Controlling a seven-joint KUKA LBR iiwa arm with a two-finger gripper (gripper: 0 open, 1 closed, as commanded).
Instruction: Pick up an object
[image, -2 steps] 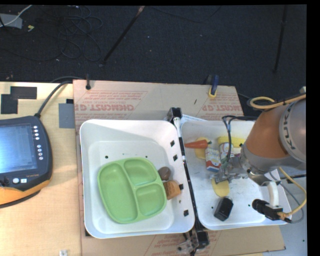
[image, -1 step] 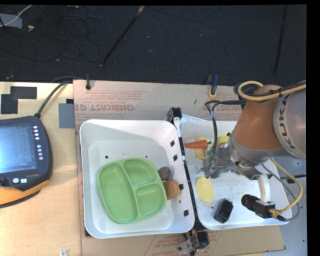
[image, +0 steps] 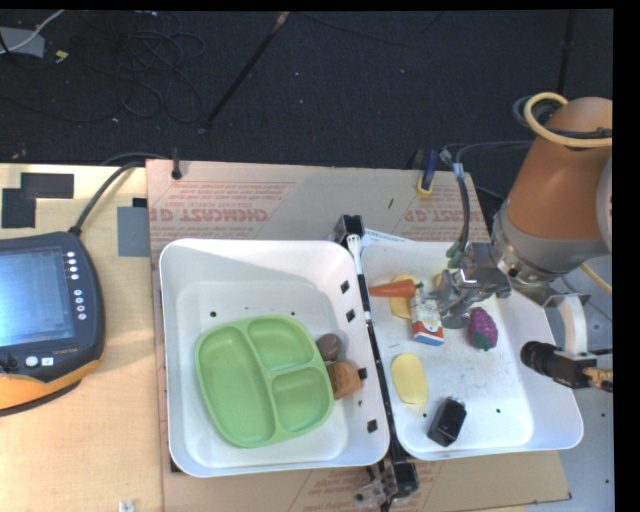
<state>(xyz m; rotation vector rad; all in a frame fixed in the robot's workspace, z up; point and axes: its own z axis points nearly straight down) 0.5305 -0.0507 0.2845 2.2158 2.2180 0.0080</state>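
In the right bin (image: 560, 425), upper middle of the frame, the gripper (image: 462, 288) hangs low over a cluster of toys: a carrot (image: 392, 289), a small carton (image: 427, 322), a purple grape bunch (image: 483, 327). Whether its fingers are apart or together I cannot tell. Nothing looks lifted, so I judge the pick not yet made. A yellow piece (image: 408, 378) and a black block (image: 447, 421) lie lower down; the left bin (image: 200, 268) holds a green divided plate (image: 264, 379)
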